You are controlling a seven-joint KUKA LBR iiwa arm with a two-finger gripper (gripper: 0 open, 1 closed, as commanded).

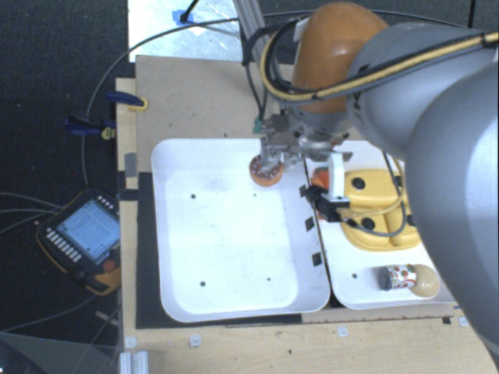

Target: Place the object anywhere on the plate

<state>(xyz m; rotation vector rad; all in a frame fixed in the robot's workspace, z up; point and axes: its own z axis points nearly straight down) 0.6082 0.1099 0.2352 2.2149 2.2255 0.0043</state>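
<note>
A small round brown object (266, 171) hangs just under my gripper (270, 160), over the far right corner of the left bin (226, 248). The fingers look shut on its top. The yellow plate (380, 202), marked with a few dark spots, lies in the right bin (352, 291), to the right of the gripper and partly under my arm. The bin's dividing rims run between the object and the plate.
A small bottle-like item with a tan cap (407, 279) lies in the right bin in front of the plate. Something small and orange (320, 179) sits by the plate's left edge. A black cable (343, 218) trails over the plate. A teach pendant (82, 236) lies left of the bench.
</note>
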